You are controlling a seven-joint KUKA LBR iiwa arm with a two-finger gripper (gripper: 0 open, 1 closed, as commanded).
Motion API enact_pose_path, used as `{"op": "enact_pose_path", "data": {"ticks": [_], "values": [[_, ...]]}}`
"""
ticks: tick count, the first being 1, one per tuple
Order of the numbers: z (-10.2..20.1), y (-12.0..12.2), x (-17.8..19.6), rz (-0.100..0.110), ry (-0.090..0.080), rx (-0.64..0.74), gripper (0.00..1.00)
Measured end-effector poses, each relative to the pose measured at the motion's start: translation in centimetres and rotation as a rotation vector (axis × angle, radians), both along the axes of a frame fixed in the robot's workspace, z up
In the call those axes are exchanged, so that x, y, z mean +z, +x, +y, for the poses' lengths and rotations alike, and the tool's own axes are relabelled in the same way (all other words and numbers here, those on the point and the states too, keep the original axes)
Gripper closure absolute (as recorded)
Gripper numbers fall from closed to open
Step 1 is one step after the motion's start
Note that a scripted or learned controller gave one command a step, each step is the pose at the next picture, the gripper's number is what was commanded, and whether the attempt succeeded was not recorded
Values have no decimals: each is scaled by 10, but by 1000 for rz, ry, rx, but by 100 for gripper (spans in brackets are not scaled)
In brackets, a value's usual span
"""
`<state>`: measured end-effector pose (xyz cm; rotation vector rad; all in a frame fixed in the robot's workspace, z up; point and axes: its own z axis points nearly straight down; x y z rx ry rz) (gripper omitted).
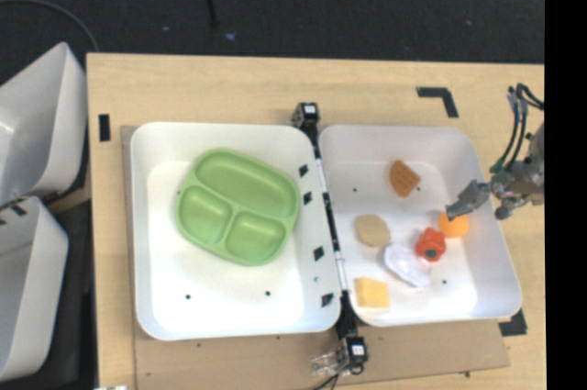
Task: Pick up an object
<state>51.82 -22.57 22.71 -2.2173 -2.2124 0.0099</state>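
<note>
The gripper hangs over the right bin, just above an orange piece. I cannot tell its state. A red pepper lies beside that piece

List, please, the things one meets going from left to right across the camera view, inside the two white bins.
Green tray → yellow block, tan round piece → brown piece, white piece → red piece → orange piece → gripper.
</note>
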Motion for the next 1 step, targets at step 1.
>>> {"op": "enact_pose_path", "data": {"ticks": [1], "values": [[0, 3, 7, -12, -4, 4, 0]]}}
